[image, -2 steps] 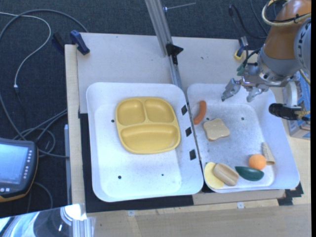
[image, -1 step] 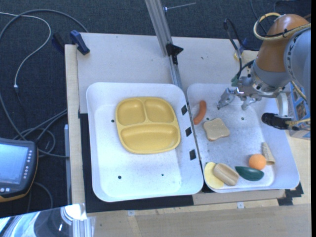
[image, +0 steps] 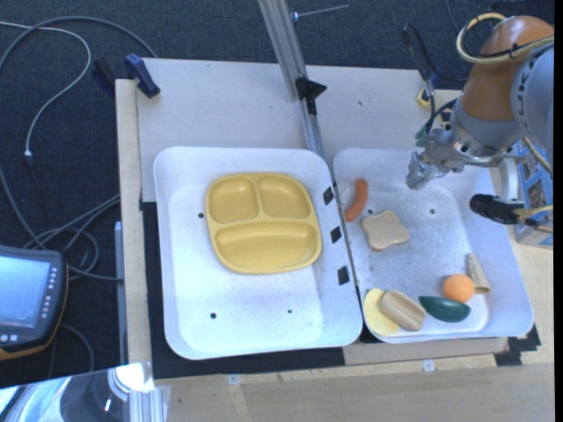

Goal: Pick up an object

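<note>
Although the gripper (image: pixel 420 172) hangs over the far part of the right bin (image: pixel 501 262), nothing shows between its fingers, and from this angle I cannot tell whether the jaws are spread or pressed together. So the pick looks not yet made; choosing a target, descending, closing and lifting all seem left to do. Taking the slice of toast (image: pixel 385 230) as landmark: the sausage (image: pixel 355 200) lies just beyond it on its left, the gripper stands beyond it on its right, and the bread roll (image: pixel 403 310), green piece (image: pixel 445 309) and orange ball (image: pixel 457 287) sit nearer the camera, well apart from it. The yellow divided tray (image: pixel 262 221) rests in the left bin (image: pixel 185 262). No brand, label or writing can be read.
</note>
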Robot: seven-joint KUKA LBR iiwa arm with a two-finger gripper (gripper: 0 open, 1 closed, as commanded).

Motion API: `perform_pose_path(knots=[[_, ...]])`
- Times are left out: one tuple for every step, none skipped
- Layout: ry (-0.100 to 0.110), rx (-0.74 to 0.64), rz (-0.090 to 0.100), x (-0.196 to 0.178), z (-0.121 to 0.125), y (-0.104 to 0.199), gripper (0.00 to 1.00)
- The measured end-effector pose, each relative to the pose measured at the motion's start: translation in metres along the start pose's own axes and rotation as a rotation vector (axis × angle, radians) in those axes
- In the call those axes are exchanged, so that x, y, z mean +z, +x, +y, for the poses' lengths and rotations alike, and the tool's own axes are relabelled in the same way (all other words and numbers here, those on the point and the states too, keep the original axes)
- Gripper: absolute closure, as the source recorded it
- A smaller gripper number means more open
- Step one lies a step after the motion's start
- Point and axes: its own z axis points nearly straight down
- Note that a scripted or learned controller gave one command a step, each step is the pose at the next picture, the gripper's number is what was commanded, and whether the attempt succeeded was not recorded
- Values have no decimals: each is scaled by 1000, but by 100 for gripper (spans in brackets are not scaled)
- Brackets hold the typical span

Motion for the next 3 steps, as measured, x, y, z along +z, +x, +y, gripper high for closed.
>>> perform_pose_path(knots=[[-6, 1, -2, -59, -7, -4, 100], [-8, 0, -3, -122, -2, -11, 100], [-3, 0, -1, -129, -1, -10, 100]])
